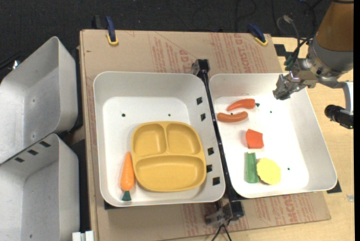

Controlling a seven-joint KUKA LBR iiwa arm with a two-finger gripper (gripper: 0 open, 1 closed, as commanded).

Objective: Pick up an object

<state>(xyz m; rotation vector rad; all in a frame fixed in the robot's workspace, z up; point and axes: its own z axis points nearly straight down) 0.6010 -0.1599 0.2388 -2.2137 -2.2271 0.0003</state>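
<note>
Tool hovering at right bin's far edge, finger state unclear; I'd be centering over the far chili before descending.

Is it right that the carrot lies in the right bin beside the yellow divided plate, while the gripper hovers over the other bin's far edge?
Not quite. The camera view shows the carrot in the left bin, beside the yellow divided plate. The gripper does hover at the far edge of the other bin, the right bin.
</note>
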